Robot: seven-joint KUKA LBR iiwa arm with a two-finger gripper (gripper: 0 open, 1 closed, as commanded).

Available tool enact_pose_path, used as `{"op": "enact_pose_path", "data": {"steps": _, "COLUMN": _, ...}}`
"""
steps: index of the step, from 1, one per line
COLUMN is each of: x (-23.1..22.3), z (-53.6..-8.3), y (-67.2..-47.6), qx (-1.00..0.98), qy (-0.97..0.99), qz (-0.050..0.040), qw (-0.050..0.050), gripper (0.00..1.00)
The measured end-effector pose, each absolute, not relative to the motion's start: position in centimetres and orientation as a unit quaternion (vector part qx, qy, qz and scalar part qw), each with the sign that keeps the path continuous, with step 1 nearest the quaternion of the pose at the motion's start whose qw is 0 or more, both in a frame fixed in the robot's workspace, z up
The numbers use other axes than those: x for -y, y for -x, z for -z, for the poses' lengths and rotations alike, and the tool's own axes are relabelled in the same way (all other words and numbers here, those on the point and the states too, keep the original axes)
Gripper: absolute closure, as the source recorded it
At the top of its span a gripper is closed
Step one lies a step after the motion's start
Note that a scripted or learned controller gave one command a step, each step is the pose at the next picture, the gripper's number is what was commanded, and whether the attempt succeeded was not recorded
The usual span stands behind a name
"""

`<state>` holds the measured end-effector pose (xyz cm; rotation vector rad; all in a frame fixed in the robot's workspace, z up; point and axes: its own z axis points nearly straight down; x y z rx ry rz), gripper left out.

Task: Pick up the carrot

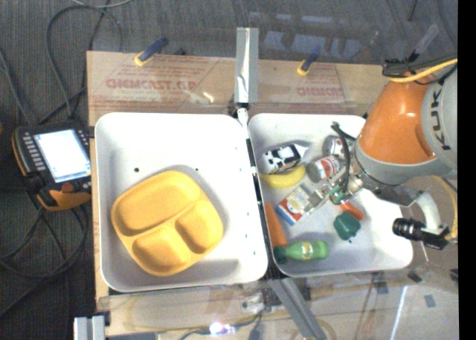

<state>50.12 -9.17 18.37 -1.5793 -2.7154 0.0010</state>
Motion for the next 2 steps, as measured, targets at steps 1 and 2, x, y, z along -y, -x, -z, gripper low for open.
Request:
{"op": "enact_pose_path", "data": {"steps": 1, "x": 9.2, "z": -18.4, "y": -50.1, "qx": 0.864, "qy": 0.503, "qz": -0.0005, "qw": 0.000, "gripper": 0.00}}
{"op": "enact_pose_path", "data": {"steps": 2, "x": -3.8, "z": -20.0, "y": -50.6, "qx": 0.863, "qy": 0.505, "qz": -0.0004, "qw": 0.001, "gripper": 0.00}}
